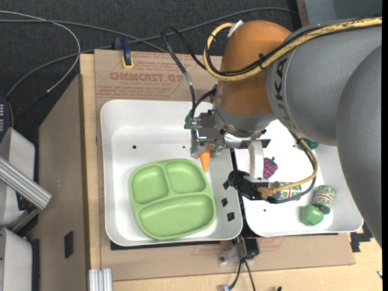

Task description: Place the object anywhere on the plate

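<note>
A green divided plate [173, 199] lies in the left white bin [121, 138], towards its front. My gripper [204, 149] hangs over the bin's right side, just beyond the plate's far right corner. A small orange, carrot-like object [205, 159] pokes out from between its fingers, its tip pointing down at the plate's rim. The gripper is shut on this object. The arm's orange band and grey wrist hide the upper part of the gripper.
The right bin [339, 223] holds a purple grape bunch [270, 167], a lying bottle [286, 191], a green fruit [311, 214] and a small can [325, 196]. A black cable loops over that bin. Brown cardboard borders the bins at the back.
</note>
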`<control>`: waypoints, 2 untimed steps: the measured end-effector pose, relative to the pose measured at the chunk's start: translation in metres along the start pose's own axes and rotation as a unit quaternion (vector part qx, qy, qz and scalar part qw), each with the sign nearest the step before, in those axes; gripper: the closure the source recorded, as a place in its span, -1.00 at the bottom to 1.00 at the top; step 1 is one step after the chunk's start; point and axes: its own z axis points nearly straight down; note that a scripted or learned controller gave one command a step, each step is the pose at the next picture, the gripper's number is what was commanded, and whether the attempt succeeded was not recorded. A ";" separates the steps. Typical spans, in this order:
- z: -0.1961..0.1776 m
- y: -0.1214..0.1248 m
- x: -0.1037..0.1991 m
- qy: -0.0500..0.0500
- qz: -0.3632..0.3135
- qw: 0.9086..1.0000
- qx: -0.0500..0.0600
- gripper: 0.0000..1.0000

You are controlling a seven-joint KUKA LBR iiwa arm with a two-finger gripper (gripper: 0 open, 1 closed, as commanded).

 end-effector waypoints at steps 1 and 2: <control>-0.001 -0.015 0.049 0.000 0.000 1.000 0.000 1.00; -0.001 -0.014 0.046 -0.001 0.003 1.000 0.000 -1.00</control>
